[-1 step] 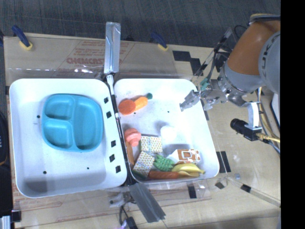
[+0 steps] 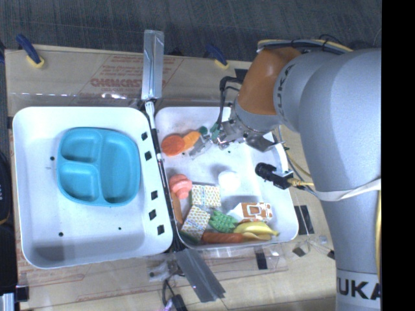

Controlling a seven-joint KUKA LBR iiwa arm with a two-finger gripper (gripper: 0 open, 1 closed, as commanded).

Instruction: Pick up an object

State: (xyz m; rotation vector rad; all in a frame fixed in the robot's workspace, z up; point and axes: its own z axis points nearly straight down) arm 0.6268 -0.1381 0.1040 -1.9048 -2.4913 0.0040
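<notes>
Two white bins (image 2: 26,173), one blue tray (image 2: 98,165), one banana (image 2: 256,229).

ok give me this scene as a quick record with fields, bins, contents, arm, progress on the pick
left bin: white bin holding a blue divided tray
right bin: white bin holding the toy items
top of right bin: orange round toy with a smaller orange piece beside it
bottom of right bin: banana, green toy, patterned block, pink toy, small box
middle of right bin: white ball
arm: gripper low over the right bin's top, next to the orange pieces
jaws: state unclear
pick: nothing visibly held
</notes>
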